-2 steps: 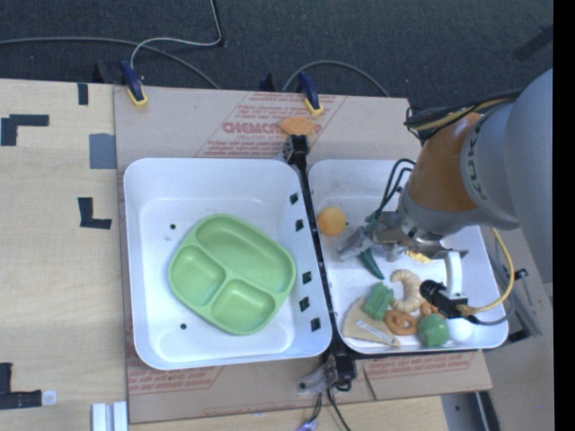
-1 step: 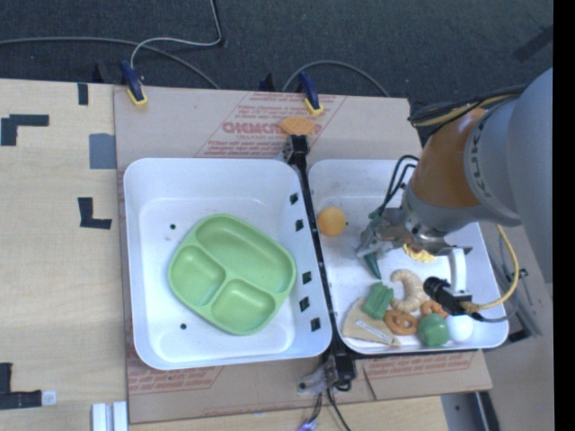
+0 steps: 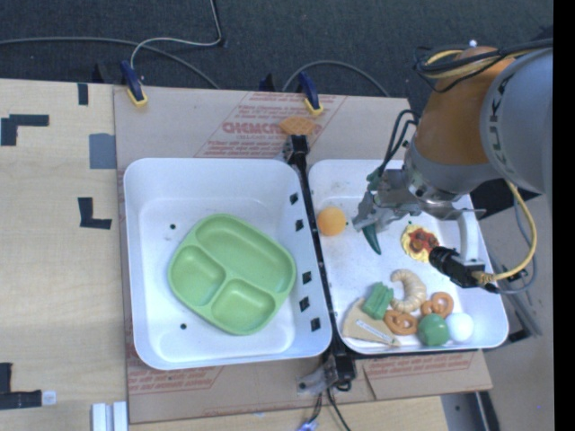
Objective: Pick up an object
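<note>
A green divided plate (image 3: 232, 274) lies in the left bin (image 3: 144, 241). In the right bin (image 3: 346, 182), an orange ball (image 3: 331, 221) sits by the left wall. Just right of it the jaws (image 3: 370, 232) are closed on a green chilli pepper (image 3: 372, 239). Toy foods (image 3: 409, 308) cluster at the near right corner.

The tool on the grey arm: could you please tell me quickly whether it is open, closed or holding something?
Tool: cannot be told; it hangs over the right white bin, near the small orange ball.
</note>
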You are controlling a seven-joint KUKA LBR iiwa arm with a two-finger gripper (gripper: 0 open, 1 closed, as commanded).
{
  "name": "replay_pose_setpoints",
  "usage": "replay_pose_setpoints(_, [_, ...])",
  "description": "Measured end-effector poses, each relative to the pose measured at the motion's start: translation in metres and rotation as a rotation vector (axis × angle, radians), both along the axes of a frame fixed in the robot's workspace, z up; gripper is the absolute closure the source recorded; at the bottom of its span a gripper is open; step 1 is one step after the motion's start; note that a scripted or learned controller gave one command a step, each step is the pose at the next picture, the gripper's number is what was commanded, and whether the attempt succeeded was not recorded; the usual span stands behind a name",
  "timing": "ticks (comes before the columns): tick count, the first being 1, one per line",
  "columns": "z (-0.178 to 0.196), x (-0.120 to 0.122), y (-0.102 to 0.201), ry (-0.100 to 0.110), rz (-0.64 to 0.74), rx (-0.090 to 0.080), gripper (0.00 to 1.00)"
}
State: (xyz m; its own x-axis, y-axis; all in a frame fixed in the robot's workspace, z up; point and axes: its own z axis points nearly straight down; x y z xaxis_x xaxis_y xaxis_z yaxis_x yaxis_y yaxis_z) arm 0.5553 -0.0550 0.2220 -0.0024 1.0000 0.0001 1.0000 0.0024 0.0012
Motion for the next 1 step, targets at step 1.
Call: replay_pose_setpoints(1, [-0.0203,0.0049,0.0483,0.004,0.000,0.000,1.00])
